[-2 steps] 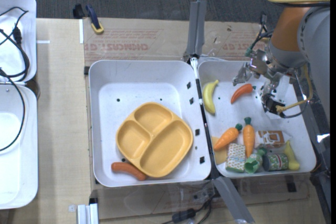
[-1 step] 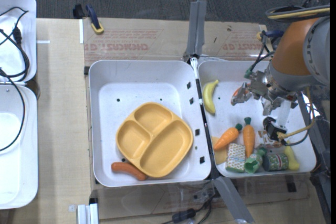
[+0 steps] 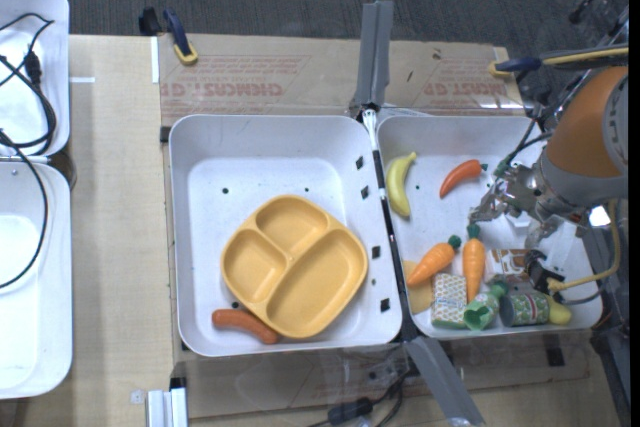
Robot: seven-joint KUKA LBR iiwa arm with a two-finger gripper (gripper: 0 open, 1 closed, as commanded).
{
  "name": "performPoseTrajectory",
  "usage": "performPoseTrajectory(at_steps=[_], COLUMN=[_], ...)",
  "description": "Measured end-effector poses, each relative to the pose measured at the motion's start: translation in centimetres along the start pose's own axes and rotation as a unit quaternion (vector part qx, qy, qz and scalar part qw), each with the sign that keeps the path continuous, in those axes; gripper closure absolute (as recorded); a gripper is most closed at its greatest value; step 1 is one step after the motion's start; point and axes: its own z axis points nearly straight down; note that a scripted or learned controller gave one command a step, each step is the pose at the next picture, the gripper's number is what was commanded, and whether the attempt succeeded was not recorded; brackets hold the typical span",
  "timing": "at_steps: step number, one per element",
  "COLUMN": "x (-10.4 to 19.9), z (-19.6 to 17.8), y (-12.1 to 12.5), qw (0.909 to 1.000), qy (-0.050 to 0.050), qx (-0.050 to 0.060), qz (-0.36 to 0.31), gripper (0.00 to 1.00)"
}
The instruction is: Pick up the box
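Clutter is crowding the right bin, and that is shaping how I am going about this. From the camera above the bench, I am reaching in from three o'clock with my claw hanging over the bin's middle; the metal there is too tangled for me to tell whether it is spread or closed, and I see nothing caught in it. The box, pale and patterned, is lying near the bin's front wall, at about seven o'clock from my claw and apart from it. It is hemmed in: one carrot is leaning at its eleven o'clock, another carrot is standing at its one o'clock, and a green piece is pressing at its four o'clock. A banana and a red pepper are sitting toward the back. In the left bin, a yellow divided plate is resting with a sausage at its seven o'clock.
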Motion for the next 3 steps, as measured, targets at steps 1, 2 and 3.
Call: performPoseTrajectory(at_steps=[1,2,3], x=[10.2,3.8,-0.2], z=[-17.8,-3.4,-14.8], y=[4.8,1.8,-7.5], qw=[0.9996,0.9990,0.9986], qy=[0.000,0.000,0.000], qx=[-0.002,0.000,-0.001], qz=[-0.029,0.045,0.053], gripper=[0.00,0.00,0.00])
